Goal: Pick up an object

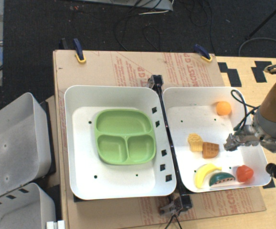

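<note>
Two white bins (76, 128), cardboard (128, 68) with reversed red print, unreadable

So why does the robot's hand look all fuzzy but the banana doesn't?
In the camera view the gripper is slightly smeared, probably motion blur, while the banana and green tray look sharp; lighting is even, shadows soft, no strong glare on the white bins.

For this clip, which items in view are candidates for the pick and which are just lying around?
Part of the job:
pincer
orange ball
yellow block
waffle
banana
watermelon slice
tomato
right bin

Lying about:
green divided plate
left bin
yellow clamps
cables
</note>
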Controlling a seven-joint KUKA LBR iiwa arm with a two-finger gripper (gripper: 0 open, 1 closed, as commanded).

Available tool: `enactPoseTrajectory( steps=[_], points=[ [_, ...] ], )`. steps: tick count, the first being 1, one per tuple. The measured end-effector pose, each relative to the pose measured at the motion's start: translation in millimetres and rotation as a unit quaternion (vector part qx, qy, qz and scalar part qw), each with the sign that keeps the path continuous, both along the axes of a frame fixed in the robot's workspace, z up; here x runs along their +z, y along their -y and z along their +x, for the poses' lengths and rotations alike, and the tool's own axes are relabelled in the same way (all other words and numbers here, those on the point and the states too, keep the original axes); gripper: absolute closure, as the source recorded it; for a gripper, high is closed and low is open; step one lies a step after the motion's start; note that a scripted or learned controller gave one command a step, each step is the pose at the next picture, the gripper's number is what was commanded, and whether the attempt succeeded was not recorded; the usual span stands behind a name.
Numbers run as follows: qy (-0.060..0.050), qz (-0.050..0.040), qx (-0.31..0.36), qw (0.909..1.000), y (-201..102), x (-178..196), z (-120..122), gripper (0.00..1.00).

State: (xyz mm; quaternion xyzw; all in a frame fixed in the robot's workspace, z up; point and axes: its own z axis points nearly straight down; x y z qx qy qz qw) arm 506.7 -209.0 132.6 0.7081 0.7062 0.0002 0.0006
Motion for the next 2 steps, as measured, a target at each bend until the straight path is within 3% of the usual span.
enactPoseTrajectory(
  steps=[2],
  points=[
    [0.003,-0.0013,0.003,1.0000,-1.3,106.3,-0.4,1.00]
  ],
)
